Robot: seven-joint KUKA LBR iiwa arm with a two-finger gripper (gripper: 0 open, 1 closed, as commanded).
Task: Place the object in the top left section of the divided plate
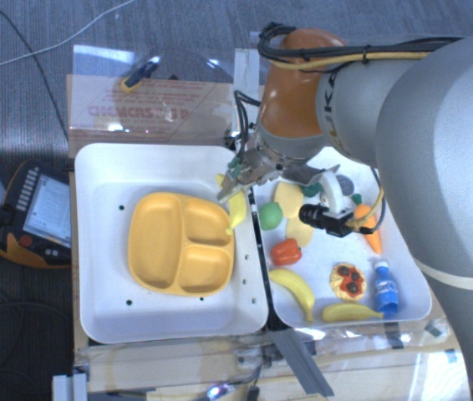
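A yellow divided plate (178,242) lies in the left white bin (103,307), with one large section on its left and two smaller ones on its right. My gripper (233,184) hangs over the plate's upper right rim, near the wall between the two bins. Its fingers are shut on a small yellow object (236,212), which hangs below them just above the plate's right edge. The grey arm with its orange band (299,98) hides the far part of the right bin.
The right bin (416,295) holds a green ball (270,215), a pale yellow piece (290,199), a red pepper (285,251), two bananas (295,289), a pizza toy (348,280), a blue bottle (384,288) and a carrot (371,230). A cardboard box (153,107) stands behind the left bin.
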